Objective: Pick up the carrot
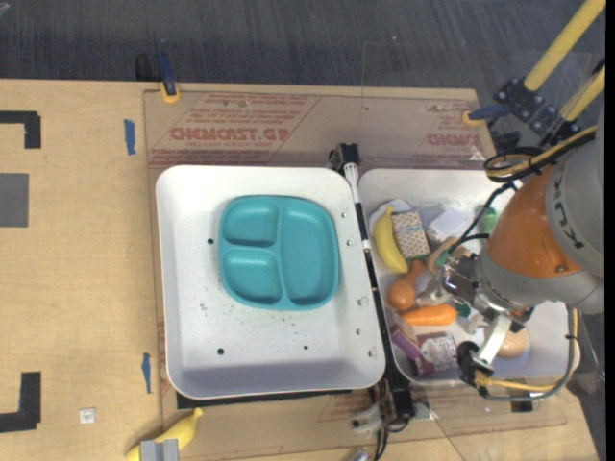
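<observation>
Beside the claw, seemingly untouched, orange carrot

A teal tray with three compartments lies in the left bin, at the frame's centre. In the right bin a banana lies at upper left, just beside a small packet. A yellow clamp sits at the bottom left.

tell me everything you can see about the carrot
The carrot is a smooth, orange, plastic-looking toy lying roughly flat and crosswise in the right bin, amid a pile of toy food. An orange ball-like item sits just up-left of it, and the arm's wrist hangs over its right end. Whether anything grips it is unclear.
</observation>
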`<state>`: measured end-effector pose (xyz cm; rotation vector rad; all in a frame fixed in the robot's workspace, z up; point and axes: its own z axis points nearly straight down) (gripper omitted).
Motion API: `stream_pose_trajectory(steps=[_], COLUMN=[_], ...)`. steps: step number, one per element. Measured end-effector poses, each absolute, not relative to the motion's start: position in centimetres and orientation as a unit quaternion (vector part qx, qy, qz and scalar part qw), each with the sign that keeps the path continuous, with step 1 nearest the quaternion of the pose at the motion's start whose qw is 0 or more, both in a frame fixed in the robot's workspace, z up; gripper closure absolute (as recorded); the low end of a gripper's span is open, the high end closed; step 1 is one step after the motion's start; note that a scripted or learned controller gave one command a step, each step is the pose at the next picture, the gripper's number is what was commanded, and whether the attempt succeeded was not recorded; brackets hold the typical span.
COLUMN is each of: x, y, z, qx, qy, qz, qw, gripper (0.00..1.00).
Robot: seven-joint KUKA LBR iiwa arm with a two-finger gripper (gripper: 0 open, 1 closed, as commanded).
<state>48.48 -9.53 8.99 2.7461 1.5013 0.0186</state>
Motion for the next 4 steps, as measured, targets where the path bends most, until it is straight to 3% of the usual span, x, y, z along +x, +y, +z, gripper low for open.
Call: stream_pose_trajectory(steps=[2,3,4], x=[48.52,48.19,48.50], y=[-9.39,-9.54,-9.36], z=[8.98,8.95,8.97], qx=[0.896,0.853,0.901], qy=[0.443,0.522,0.434], qz=[0.0074,0.0021,0.0074], qw=[0.008,0.002,0.009], gripper=[0.00,0.00,0.00])
